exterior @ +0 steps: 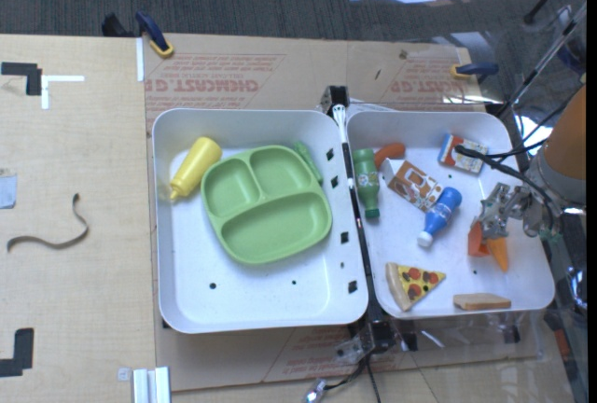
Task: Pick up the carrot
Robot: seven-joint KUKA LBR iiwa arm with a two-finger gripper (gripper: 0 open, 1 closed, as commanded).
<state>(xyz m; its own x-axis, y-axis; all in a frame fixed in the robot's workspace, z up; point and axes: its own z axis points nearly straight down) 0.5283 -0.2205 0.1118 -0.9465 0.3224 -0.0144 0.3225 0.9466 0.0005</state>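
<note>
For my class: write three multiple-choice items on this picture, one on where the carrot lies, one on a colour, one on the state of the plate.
1. Where is the carrot?
A. right bin
B. left bin
C. on the cardboard

2. What colour is the bottle beside the divided plate?
A. blue
B. yellow
C. red

3. What lies in the plate's compartments?
A. pizza slice
B. carrot
C. nothing

Answers: 1 A, the carrot lies by the right bin's far right wall, under the gripper. 2 B, the bottle in the left bin is yellow. 3 C, all three compartments show bare green.
</note>
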